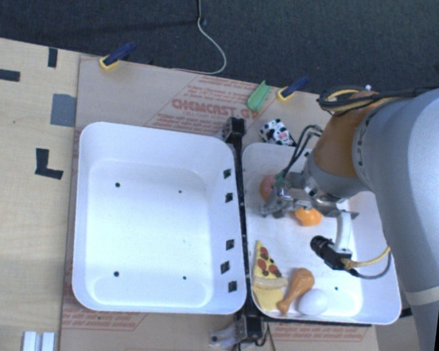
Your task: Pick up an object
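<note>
My gripper is low in the right bin, near its left wall. A reddish-brown round object lies just to the gripper's upper left, touching or nearly touching it. An orange object rests right beside the gripper on its right. Toward the bin's front lie a pizza slice toy, a drumstick toy and a white egg. A black-and-white spotted toy sits at the bin's back edge. The grey arm with its orange band hides the bin's right part.
The left bin stands alongside, sharing a black-clipped divider. A green clamp and blue-and-yellow clamps hold the cardboard base at the back. A black cable connector hangs off the wrist over the right bin.
</note>
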